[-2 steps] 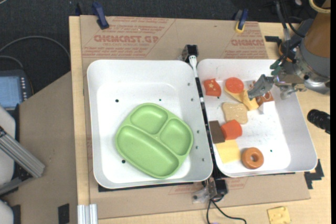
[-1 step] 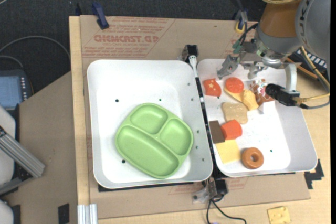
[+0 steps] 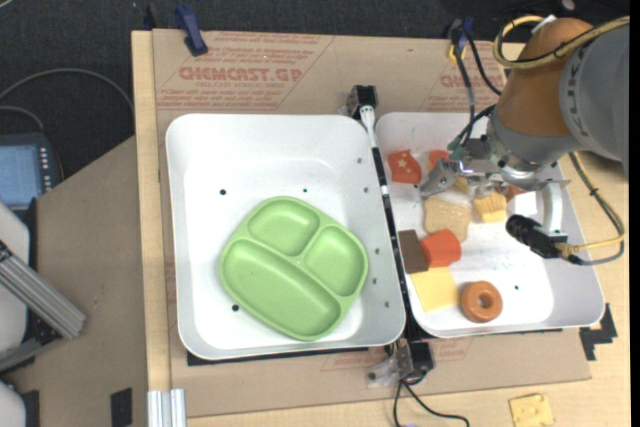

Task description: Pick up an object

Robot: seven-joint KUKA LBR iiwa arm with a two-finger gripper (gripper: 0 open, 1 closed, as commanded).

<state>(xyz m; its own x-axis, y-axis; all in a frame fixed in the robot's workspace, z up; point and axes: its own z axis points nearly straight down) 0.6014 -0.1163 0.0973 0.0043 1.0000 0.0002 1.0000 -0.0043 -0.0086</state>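
The end effector (image 3: 462, 177) hangs low over the far half of the right bin (image 3: 570, 310), above a pale beige block (image 3: 446, 214); whether its grip is apart or together I cannot tell. That block lies mid-bin, with an orange-red cube (image 3: 441, 247) just nearer and a toy doughnut (image 3: 482, 301) by the near edge. It looks like light, stiff toy food; flat opposite sides would suit a pinch best. The left bin (image 3: 200, 315) carries a green divided plate (image 3: 293, 265).

A cardboard-covered bench (image 3: 300, 75) bears two white bins — left bin (image 3: 190, 215), right bin (image 3: 560, 305) — side by side.
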